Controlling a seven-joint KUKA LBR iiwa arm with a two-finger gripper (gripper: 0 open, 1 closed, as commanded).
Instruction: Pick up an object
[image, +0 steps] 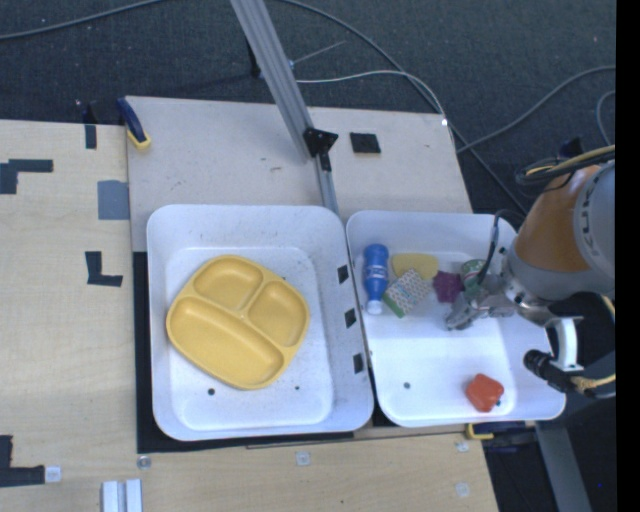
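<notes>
Reaching in from the right, the arm (560, 235) has its claw (462, 315) low inside the right bin (440, 395), just beside a small cluster of objects near the far wall. I cannot tell if the claw is apart or together, because it is small and dark against the bin floor, and nothing is seen between its tips.

The cluster holds a blue bottle (375, 275), a yellow piece (414, 265), a patterned small block (405, 292), a purple object (447, 286) and something green (472, 270). The purple object is nearest to the claw. It looks small and light, probably a rigid toy, so a gentle squeeze across its narrow sides should be enough. Its neighbours stand close, so the tips may push them.

An orange-red object (484, 391) lies alone near the front corner of the same bin, well apart from the rest, and seems an easier target.

The left bin (160, 330) carries a yellow divided plate (238, 320), wide and flat, hard to take except by its rim.
</notes>
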